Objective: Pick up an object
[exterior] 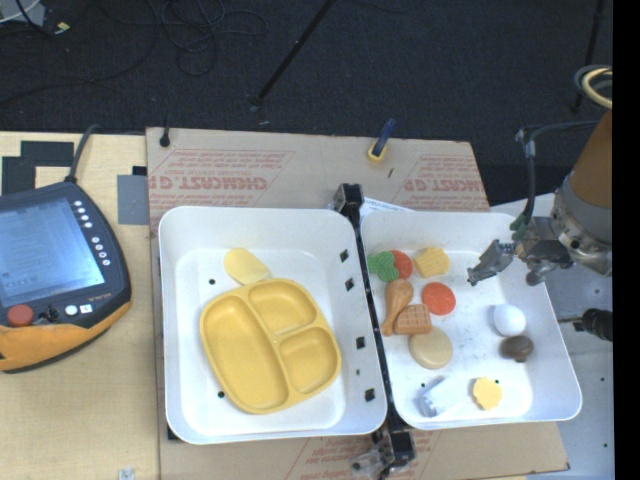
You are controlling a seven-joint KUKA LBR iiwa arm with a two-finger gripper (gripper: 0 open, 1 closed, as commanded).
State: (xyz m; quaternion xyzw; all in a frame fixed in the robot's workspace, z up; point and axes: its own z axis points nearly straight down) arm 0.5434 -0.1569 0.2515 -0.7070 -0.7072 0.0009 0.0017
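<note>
handheld control pendant [55,268], cardboard sheet [300,173], blue-handled clamp [381,141], dark floor cables [200,18]

This is a robotics lab or test cell, not a home. A grey robot arm with an orange band [598,183] reaches in at the bench's right edge. Two shallow white plastic bins [170,318] sit on printed brown cardboard sheets [250,173]. A handheld control pendant with a lit screen and orange casing [55,273] lies at the left edge. Black cables [190,8] trail over dark floor beyond the far edge.
</note>
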